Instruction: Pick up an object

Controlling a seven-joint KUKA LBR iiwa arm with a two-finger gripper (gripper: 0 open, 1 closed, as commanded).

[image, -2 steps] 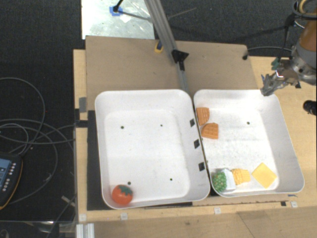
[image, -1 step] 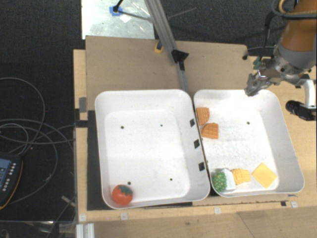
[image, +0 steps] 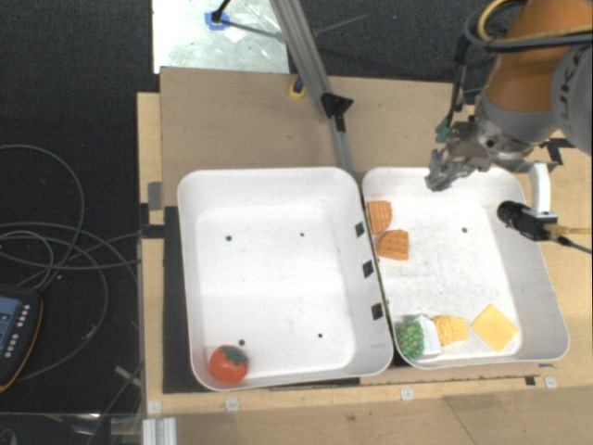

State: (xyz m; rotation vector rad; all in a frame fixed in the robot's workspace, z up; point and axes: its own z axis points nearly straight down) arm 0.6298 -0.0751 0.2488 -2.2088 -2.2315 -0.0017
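Gripper (image: pixel 443 176) over right bin's (image: pixel 533 276) far edge, apparently empty, no legible writing

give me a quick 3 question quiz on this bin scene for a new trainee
1. True or false: the tomato lies in the left bin.
2. Multiple choice: which thing sits nearest the yellow cheese slice in the right bin?
A. the corn piece
B. the tomato
C. the two orange waffle pieces
3. Fill in: the claw hangs over the ____ bin's far edge.

Key
1. True; it rests in that bin's near left corner.
2. A; the corn lies just left of the cheese, beside the green peas.
3. Right; nothing shows between the claw's tips.
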